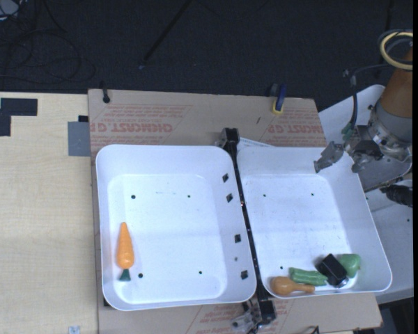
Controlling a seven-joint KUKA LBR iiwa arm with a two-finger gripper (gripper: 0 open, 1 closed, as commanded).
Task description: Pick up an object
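An orange toy carrot [125, 245] lies in the left bin [160, 160], near its front left corner, green tip toward the front. In the right bin [299, 186], several small things huddle along the front wall: an orange pear-shaped toy [290, 286], a green pod-shaped toy [308, 277], a black block [332, 269] and a light green piece [350, 261]. My gripper [343, 160] hangs over the right bin's back right corner, far from all of them. Its two grey fingers are spread apart, open, with nothing between them.
A black divider clip strip [238, 214] runs between the two bins. Both stand on a cardboard sheet [195, 117] with a blue clamp [279, 97] at its back edge. The grey arm with its orange band [397, 92] enters from the right.
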